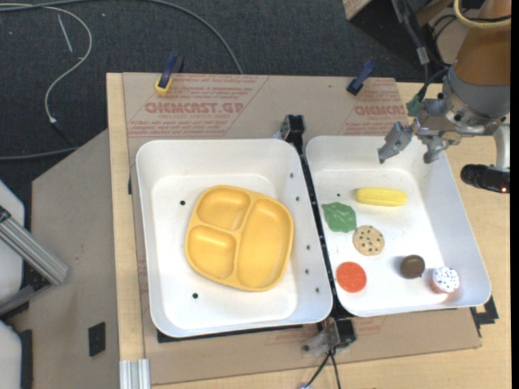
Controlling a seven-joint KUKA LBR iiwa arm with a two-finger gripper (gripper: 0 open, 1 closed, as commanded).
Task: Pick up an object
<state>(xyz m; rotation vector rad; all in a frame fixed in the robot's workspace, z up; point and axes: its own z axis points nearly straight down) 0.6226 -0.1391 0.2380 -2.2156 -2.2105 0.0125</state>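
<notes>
Two white bins sit side by side on the bench (243, 96), and we go through them big to small. The left bin (154, 217) holds a yellow divided plate (240, 237) with three compartments, lying flat near its middle. The right bin (462, 225) carries six small items. Above its far edge we see the arm (485, 55), grey with an orange band, coming in from the right; its gripper (413, 143) hangs over the bin's top rim with the two fingers spread wide apart and nothing between them.

Items in the right bin: a yellow corn cob (381, 197) lies on its side near the upper middle, closest to the gripper but apart from it. A green leaf piece (339, 216) lies just left of and below the corn, near the bin's left wall. A chocolate-chip cookie (368, 240) sits just below the leaf. A red-orange disc (351, 276) sits near the front left. A brown ball (412, 266) sits to the disc's right, and a white spotted piece (445, 279) lies just beside it at the front right corner; we cannot tell what it is.
</notes>
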